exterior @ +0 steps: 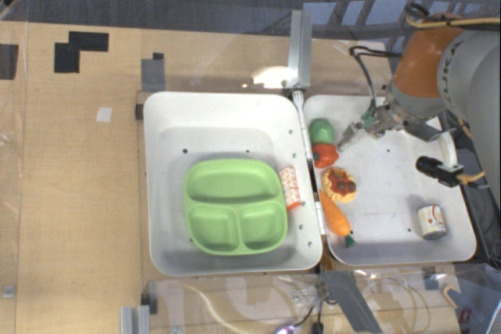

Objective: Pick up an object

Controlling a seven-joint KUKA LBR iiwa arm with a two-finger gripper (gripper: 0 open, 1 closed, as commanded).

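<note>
My gripper (pixel 350 134) hangs over the back left part of the right bin (pixel 399 203), pointing down and left. Its tip is just right of a green round toy (pixel 320 129) and a red tomato (pixel 325 155), which lie against the bin's left wall. Nothing shows in its grasp. Further forward along that wall are a small pizza-like toy (pixel 340 184) and an orange carrot (pixel 337 219). A small can (pixel 431 220) lies on its side in the front right corner.
The left bin (pixel 168 129) holds a green divided plate (pixel 235 206) and a red-and-white packet (pixel 290 188) by its right wall. A metal rail (pixel 310 168) separates the bins. The grey arm (pixel 462 74) comes in from the upper right.
</note>
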